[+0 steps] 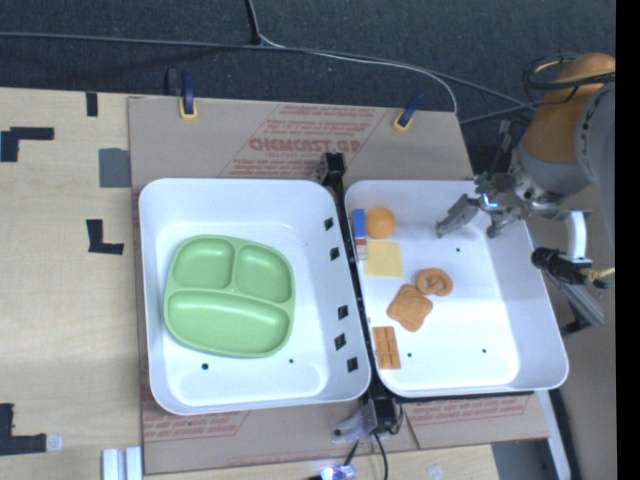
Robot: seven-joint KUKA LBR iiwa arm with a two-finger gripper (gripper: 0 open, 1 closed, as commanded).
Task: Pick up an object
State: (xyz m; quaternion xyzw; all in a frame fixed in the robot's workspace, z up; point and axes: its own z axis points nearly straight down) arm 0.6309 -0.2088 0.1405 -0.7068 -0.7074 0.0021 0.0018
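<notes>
- The gripper hangs over the top right part of the right bin, and its two fingers are spread apart with nothing between them.
- One finger points down-left toward the middle of the bin, the other is shorter-looking and sits closer to the bin's right wall.
- Above the gripper, the grey arm with its orange band comes in from the right edge.
- Closest stuff to the fingers: a round orange ball-like food piece near the bin's top left corner, well to the left of the fingertips.
- Just below that ball is a flat yellow square, looks like a cheese slice.
- A blue and red stick-shaped thing lies along the bin's left wall beside those two.
- Mid-bin there's a small brown pretzel-looking piece, and touching it on the lower left a chunkier tan bread-like piece.
- Lower left in the same bin: a flat orange-brown cracker-like strip.
- The left bin holds a green divided plate with three compartments.
- Both bins sit on a cardboard sheet clamped to the bench.
</notes>
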